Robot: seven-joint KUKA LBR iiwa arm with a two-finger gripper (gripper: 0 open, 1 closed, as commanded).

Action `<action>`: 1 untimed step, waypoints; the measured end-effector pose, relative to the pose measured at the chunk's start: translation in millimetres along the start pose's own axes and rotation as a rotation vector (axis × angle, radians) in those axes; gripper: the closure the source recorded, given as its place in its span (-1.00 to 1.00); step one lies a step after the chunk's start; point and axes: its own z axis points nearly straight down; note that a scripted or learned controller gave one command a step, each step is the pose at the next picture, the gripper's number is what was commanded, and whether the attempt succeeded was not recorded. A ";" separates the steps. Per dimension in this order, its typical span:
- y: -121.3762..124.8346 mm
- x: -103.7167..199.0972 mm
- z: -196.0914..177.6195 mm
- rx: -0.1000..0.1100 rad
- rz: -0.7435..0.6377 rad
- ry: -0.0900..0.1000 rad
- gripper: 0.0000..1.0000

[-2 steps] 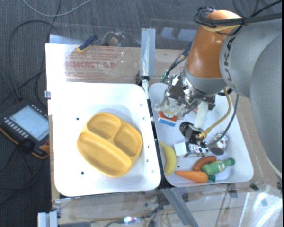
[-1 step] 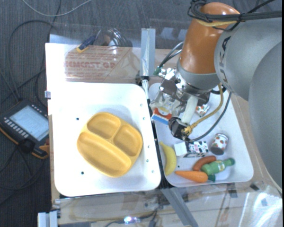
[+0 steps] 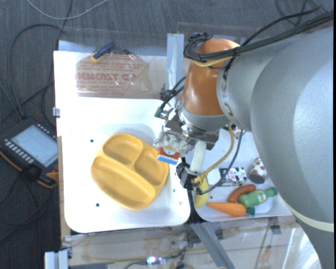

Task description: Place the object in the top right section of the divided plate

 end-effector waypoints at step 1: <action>0.2 -0.1 -0.2 0.000 0.000 0.001 -1.00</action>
